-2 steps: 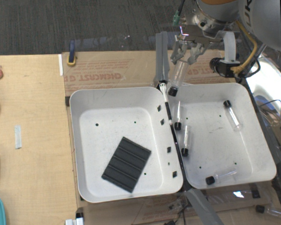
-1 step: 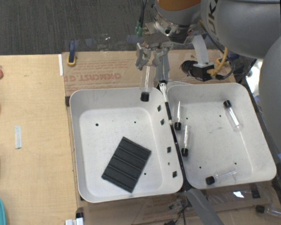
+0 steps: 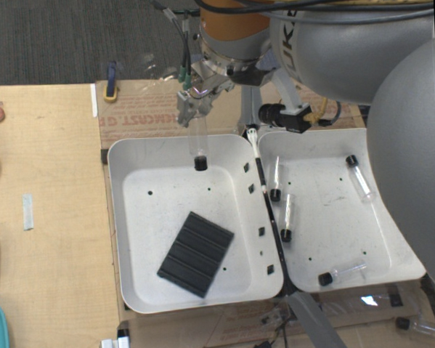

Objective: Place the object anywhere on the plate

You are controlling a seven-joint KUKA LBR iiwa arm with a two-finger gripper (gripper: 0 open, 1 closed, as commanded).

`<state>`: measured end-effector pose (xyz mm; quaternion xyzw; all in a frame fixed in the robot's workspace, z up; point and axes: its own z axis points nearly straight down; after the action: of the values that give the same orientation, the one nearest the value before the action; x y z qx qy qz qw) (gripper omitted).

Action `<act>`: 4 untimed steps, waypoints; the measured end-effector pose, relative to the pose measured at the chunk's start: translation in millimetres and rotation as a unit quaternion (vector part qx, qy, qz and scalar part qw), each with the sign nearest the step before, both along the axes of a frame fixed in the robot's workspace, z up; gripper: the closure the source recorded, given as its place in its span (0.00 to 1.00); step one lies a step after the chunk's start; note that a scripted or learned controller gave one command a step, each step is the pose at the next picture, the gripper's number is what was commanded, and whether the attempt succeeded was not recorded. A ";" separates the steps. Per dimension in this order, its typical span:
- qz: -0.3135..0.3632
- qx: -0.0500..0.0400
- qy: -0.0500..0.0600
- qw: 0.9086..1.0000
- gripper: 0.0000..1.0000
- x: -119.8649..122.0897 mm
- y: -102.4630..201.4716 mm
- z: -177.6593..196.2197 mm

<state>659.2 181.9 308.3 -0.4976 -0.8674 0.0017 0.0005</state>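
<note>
A black ribbed plate (image 3: pixel 197 253) lies tilted on the floor of the left bin (image 3: pixel 132 210), toward its front. My gripper (image 3: pixel 195 111) hangs over the back edge of that bin. Its fingers are shut on the top of a clear tube (image 3: pixel 198 143). The tube hangs upright, with its black cap (image 3: pixel 199 163) at the bottom, just above the bin floor. It is well behind the plate and not over it.
The right bin (image 3: pixel 395 240) holds several more clear, black-capped tubes: two beside the divider (image 3: pixel 281 203), one at the back right (image 3: pixel 359 178) and one at the front (image 3: pixel 343 273). The grey arm (image 3: pixel 371 45) spans the upper right. Cardboard lies behind the bins.
</note>
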 end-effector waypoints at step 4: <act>0.092 -0.002 -0.002 0.996 1.00 3.9 23.3 114.0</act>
<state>663.1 205.1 422.3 -0.4158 -0.9095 0.0030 -0.0022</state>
